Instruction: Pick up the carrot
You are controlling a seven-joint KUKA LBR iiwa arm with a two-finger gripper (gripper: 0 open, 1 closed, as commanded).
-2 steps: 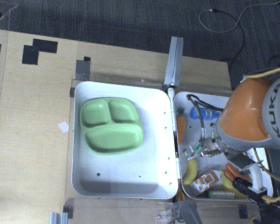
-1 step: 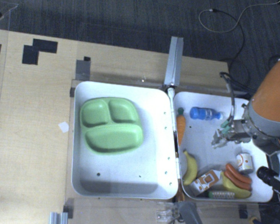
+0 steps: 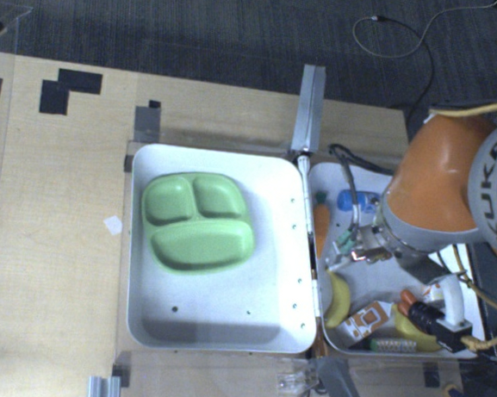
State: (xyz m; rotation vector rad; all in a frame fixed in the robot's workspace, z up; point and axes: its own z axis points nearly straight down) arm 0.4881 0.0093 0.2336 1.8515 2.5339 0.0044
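The carrot [image 3: 320,229] is a slim orange piece lying lengthwise along the left wall of the right bin [image 3: 333,341], partly hidden by the bin's rim. My gripper [image 3: 354,248] hangs low inside that bin, just right of the carrot and beside it. The grey arm with its orange band [image 3: 436,179] covers the bin's upper right part. Nothing shows up as held.
The left bin [image 3: 220,329] holds a green divided plate [image 3: 198,221]. In the right bin lie a banana [image 3: 338,300], a snack packet [image 3: 367,320], a blue item [image 3: 349,200] and a yellow item [image 3: 414,331]. Cables run along the right side.
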